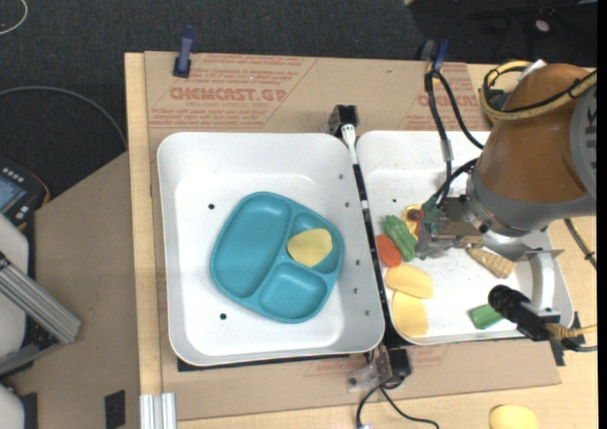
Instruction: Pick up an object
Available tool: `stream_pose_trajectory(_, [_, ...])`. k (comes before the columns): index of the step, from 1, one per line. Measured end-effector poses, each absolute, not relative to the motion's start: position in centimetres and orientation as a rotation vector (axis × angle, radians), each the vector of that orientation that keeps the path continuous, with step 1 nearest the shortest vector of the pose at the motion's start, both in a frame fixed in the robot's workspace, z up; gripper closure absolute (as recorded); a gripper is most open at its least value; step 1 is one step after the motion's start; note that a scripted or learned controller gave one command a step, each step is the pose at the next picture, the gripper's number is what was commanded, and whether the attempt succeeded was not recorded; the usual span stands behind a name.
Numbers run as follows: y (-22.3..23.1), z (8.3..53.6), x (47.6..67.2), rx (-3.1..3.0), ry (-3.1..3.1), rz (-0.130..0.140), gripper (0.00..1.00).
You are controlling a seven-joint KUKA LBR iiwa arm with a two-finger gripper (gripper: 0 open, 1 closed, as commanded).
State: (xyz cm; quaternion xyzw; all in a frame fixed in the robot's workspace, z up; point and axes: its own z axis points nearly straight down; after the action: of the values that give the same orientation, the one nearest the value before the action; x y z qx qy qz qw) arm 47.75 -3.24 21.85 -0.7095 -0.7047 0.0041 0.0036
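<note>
White bin (398, 159) under the arm: green stick (399, 237) lies just beside your jaws, away from the wrist; open or closed, you cannot tell.

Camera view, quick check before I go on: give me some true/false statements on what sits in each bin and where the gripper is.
1. The teal divided plate lies in the left bin. True.
2. Every compartment of the plate is bare. False: a yellow piece lies in one compartment.
3. The gripper is over the right bin. True.
4. The long green piece lies on the plate. False: it lies in the right bin, beside a red piece.
5. Two more yellow pieces lie in the right bin, near its front edge. True.
</note>
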Motion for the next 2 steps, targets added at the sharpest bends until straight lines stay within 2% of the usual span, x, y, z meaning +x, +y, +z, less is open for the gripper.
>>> stream_pose_trajectory(1, [-1.8,34.0,48.1,-2.225,-2.232,-0.015,1.00])
stream_pose_trajectory(2, [4.5,46.0,48.0,-2.219,-2.238,-0.023,1.00])
